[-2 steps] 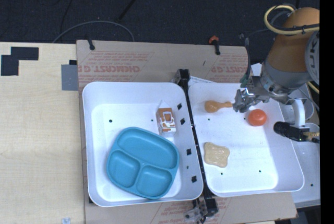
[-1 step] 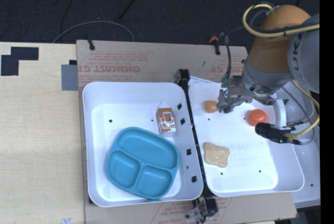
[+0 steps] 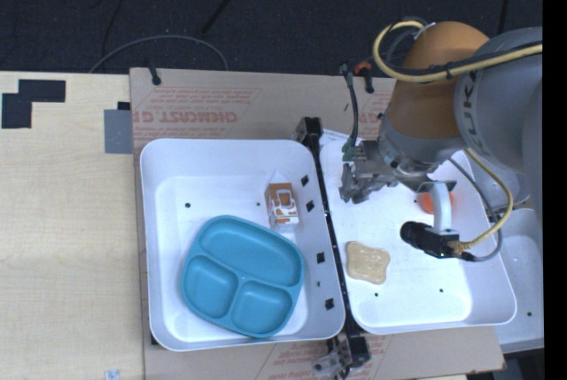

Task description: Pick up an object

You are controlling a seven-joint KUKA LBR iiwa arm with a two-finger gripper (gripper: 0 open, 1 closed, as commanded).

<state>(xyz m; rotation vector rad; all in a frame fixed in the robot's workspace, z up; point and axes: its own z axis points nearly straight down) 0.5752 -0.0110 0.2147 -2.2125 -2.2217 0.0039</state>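
1. In the left bin point(image 3: 164, 192), a blue divided plate point(image 3: 241, 275) is seen lying flat in the lower half, with its long axis running from upper left to lower right. Its single large compartment faces the upper left and its two smaller ones the lower right.

2. Just beside the plate's upper right edge, a small orange-and-white packet point(image 3: 282, 204) is seen close to the wall between the bins. It appears to stand roughly on end, with its long axis near vertical in the view; whether it touches the plate cannot be told.

3. In the right bin point(image 3: 443, 307), a pale, flat, irregular piece point(image 3: 367, 262) is seen on the floor in the lower left part. It is slightly wider than it is tall, so no clear pointing direction can be given.

4. The gripper point(image 3: 357, 184) is seen low over the upper left part of the right bin, near the dividing wall and above the pale piece, apart from it. How far its jaws are parted cannot be told, and nothing can be made out in their hold.

5. An orange thing point(image 3: 427, 202) is partly hidden behind the arm's fittings further right; its shape cannot be told.

6. The task is judged not yet done: every object rests in a bin, and grasping and lifting are both left. The pale piece is judged the nearest candidate.
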